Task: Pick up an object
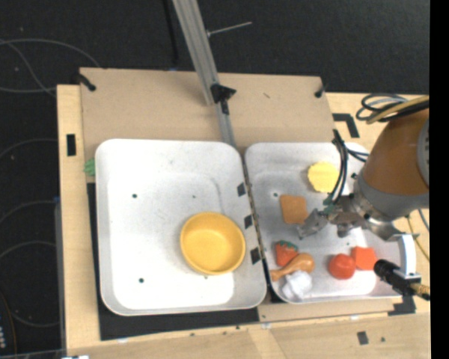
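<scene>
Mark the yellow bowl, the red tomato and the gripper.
yellow bowl [212,243], camera view, inner floor of the bowl.
red tomato [341,266], camera view, its top.
gripper [315,223], camera view, between its fingertips.

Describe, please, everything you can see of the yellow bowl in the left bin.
The yellow bowl is round, smooth and plastic-looking, standing upright with its open mouth facing up and nothing visible inside. It rests on the floor of the left bin, toward that bin's lower right corner, near the wall shared with the right bin. Nothing else touches it.
</scene>
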You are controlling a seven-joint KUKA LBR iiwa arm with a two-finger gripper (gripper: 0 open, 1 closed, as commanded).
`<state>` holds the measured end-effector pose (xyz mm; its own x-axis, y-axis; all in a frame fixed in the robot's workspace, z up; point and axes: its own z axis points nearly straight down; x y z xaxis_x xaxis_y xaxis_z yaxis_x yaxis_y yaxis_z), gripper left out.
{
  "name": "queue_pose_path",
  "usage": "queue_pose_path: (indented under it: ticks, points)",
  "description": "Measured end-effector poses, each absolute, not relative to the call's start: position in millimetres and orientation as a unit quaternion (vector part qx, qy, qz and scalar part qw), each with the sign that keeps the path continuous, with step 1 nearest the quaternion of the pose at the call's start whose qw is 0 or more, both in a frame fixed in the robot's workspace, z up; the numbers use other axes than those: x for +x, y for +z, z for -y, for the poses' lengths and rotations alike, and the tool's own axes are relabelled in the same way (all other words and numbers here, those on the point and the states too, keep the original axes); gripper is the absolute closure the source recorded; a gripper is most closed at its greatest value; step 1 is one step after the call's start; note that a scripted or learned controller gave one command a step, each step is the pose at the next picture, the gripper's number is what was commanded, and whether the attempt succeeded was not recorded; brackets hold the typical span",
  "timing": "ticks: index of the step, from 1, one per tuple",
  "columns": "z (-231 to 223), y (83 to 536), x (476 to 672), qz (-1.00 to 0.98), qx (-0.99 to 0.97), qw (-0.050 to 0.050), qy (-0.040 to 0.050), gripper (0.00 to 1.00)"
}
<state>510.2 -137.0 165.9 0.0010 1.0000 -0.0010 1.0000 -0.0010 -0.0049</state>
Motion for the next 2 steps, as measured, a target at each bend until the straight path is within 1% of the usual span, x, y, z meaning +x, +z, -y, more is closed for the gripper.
queue_pose_path:
  ticks: [1,2]
  points:
    - [129.6,117.6,515.0,0.706,-0.708,0.0,0.0008,0.0]
    - [131.2,100.2,515.0,0.706,-0.708,0.0,0.0012,0.0]
